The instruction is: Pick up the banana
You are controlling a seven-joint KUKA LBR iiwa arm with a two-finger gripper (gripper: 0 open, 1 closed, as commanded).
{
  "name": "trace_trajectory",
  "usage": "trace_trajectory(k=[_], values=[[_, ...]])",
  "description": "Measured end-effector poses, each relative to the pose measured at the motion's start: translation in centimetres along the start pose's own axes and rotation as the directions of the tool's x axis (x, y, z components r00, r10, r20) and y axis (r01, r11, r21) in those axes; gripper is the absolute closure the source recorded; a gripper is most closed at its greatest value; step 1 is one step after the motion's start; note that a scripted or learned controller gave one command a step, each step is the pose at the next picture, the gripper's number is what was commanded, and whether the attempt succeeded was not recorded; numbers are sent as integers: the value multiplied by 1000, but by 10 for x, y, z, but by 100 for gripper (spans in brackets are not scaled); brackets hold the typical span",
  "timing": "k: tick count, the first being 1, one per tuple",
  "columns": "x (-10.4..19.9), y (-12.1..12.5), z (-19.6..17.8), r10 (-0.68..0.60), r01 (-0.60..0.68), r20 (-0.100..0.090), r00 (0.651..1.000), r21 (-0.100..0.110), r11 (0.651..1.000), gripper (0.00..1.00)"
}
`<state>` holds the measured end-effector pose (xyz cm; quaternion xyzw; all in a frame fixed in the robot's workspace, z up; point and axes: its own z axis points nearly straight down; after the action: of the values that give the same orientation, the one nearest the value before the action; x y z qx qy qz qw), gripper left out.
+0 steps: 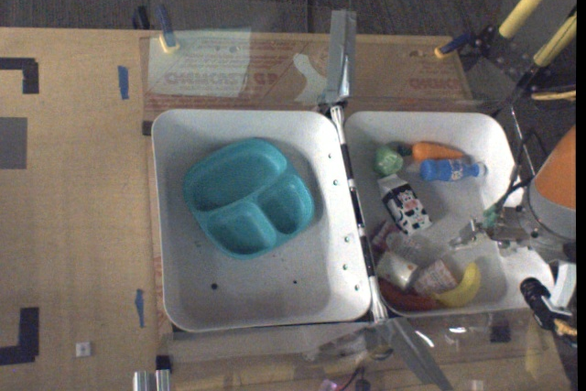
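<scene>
Two white bins sit on the bench; the banana lies in the right bin's near corner, touching a small cup. The pincer hovers just above it; its state I cannot tell. The banana looks light, smooth and curved, so grip its middle.
</scene>
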<state>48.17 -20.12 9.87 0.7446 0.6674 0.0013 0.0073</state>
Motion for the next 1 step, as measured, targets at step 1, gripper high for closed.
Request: trace_trajectory(k=[1], values=[[-8, 0, 11, -227, 227, -11, 974, 6, 974, 0]])
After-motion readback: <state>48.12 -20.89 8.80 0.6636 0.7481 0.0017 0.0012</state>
